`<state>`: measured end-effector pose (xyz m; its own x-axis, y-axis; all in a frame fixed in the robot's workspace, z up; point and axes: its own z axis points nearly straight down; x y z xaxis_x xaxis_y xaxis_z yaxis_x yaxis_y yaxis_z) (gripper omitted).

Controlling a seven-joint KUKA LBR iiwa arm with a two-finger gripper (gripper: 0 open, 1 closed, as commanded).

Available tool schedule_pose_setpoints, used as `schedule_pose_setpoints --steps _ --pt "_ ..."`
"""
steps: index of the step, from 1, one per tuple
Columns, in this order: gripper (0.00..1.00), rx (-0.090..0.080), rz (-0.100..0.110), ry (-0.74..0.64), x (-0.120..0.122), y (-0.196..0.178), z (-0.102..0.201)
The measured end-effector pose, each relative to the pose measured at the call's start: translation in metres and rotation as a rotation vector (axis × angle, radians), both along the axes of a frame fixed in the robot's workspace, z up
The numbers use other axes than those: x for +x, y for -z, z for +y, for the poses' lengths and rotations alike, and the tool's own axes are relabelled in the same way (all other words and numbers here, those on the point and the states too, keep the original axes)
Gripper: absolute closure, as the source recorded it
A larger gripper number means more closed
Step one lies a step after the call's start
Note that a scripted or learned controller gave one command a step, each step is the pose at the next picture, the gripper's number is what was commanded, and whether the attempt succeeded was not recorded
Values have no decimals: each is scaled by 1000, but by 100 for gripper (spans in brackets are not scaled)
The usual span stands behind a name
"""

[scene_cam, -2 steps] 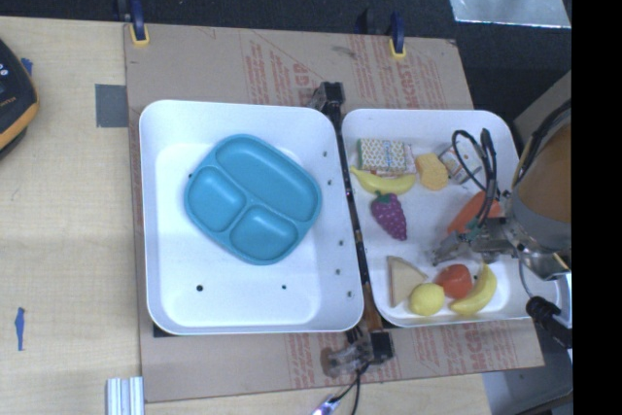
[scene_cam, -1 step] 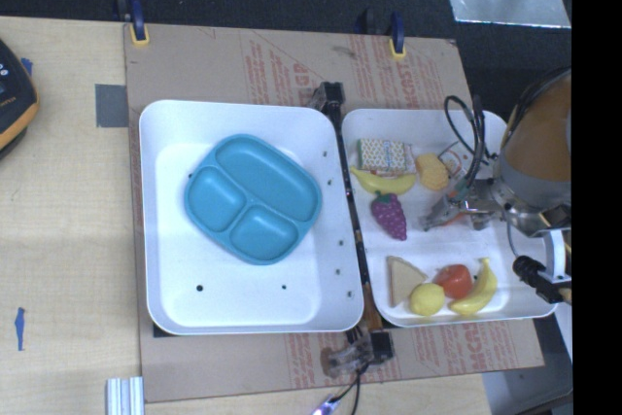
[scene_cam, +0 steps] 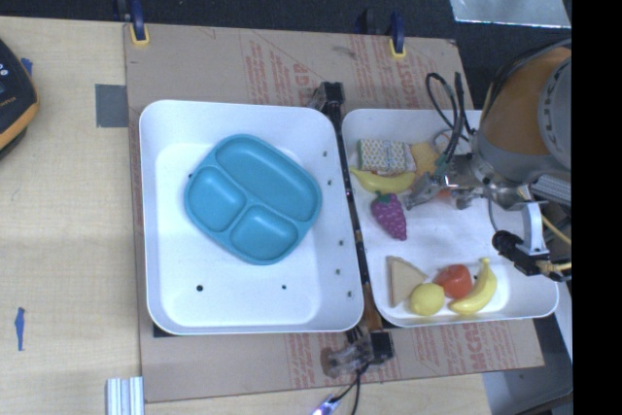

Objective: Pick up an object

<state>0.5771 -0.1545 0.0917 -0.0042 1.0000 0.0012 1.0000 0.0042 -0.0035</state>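
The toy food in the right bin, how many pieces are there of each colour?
Yellow: 3, the upper curved plastic banana, the lower curved plastic banana, the round plastic lemon
Purple: 1, the plastic grape bunch
Red: 1, the round plastic tomato
Tan: 2, the triangular toy sandwich half, the square speckled toy cracker
Total: 7, though the arm may hide more.

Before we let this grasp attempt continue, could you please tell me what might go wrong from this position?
1. The gripper sits low among a banana, purple grapes and a checkered block packed closely together, so it may nudge a neighbour or close on two things at once.
2. These toys lie near the wall of the right bin, which may leave little room to close.
3. Black cables hang beside the wrist and could snag.
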Motion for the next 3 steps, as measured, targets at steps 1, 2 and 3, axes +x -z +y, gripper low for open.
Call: schedule_pose_setpoints --steps 1,2,3 --pt "0 -1 -1 -1 63 -1 23" --pt "0 3 17 -2 76 2 -12" --pt "0 18 19 -8 77 2 -27"
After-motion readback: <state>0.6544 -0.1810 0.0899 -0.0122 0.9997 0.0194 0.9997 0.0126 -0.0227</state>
